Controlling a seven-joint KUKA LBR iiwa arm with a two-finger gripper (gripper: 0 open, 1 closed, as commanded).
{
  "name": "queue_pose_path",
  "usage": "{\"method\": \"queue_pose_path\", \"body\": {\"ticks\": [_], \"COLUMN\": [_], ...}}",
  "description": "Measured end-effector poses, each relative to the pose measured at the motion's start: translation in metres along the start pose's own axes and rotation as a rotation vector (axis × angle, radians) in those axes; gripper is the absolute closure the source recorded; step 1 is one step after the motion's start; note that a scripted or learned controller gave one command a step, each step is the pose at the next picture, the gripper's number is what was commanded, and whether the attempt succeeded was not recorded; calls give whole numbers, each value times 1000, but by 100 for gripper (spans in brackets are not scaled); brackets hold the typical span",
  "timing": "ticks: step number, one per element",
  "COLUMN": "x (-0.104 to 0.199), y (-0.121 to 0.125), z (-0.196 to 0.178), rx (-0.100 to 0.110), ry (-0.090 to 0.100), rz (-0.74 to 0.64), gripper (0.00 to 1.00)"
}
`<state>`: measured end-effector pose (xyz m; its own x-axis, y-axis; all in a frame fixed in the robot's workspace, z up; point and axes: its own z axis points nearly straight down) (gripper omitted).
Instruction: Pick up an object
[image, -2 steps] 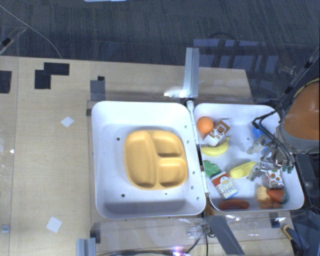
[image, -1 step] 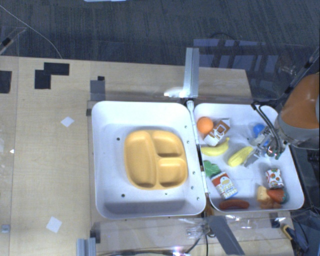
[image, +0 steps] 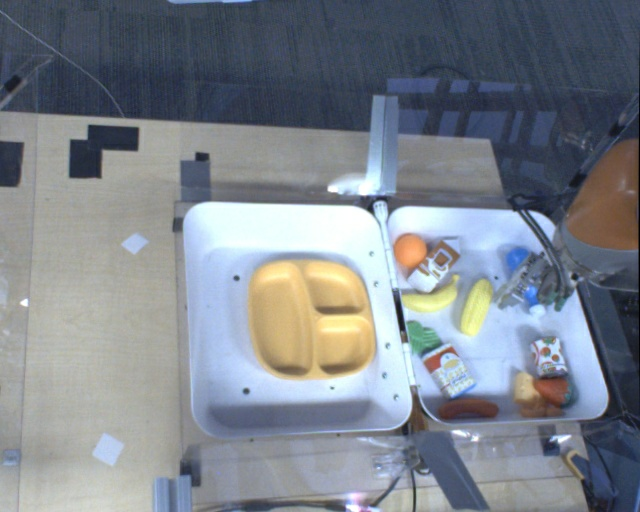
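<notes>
Bins (image: 215, 300): smooth white plastic, slight sheen. Divided tray (image: 308, 318): matt yellow plastic. Bench (image: 90, 330): pale wood-grain. Bracket (image: 383, 145): brushed metal. Toy banana (image: 430, 298), corn (image: 476, 306): glossy plastic.

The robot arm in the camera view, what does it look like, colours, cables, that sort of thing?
The arm enters from the right as a bulky rounded body, orange on top with a grey section beneath. Thin dark cables curve from it toward the wrist. The gripper is small and metallic grey, with dark and blue parts around it, above the right bin. No markings or labels are legible.
</notes>
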<state>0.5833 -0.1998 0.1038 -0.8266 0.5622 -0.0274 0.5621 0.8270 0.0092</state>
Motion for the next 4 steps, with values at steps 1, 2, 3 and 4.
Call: {"method": "queue_pose_path", "body": {"ticks": [1,2,3,4], "x": [1,1,49,36], "y": [0,0,21,70], "z": [1,1,13,15], "rx": [0,0,6,9], "ry": [2,2,15,16], "rz": [-1,-1,311,652], "gripper": [0,0,0,0]}}
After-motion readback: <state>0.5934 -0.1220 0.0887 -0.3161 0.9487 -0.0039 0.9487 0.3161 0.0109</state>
